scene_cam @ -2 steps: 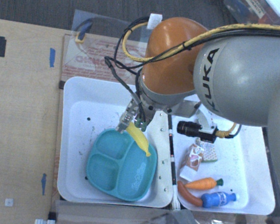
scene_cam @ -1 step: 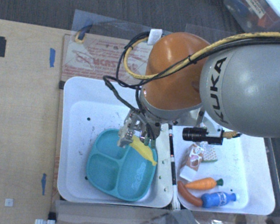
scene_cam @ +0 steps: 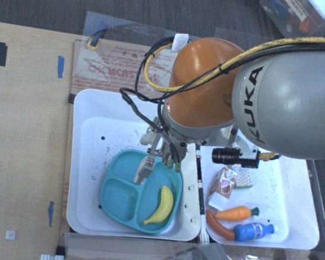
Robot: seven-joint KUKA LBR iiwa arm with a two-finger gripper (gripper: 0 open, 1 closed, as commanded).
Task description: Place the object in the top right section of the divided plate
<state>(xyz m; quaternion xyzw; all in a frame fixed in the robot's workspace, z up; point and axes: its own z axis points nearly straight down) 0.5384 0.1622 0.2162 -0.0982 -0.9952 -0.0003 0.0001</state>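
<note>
camera view: gripper (scene_cam: 162, 156) hangs over the plate's (scene_cam: 118, 195) top edge in the left bin (scene_cam: 85, 145); how open it is, cannot tell. banana (scene_cam: 162, 205) already fills the plate's right section. a blind release could miss.

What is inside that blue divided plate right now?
A yellow banana lies in the right section of the divided plate. The two left sections look bare. The gripper and the arm hang over the plate's upper edge, covering part of it.
</note>
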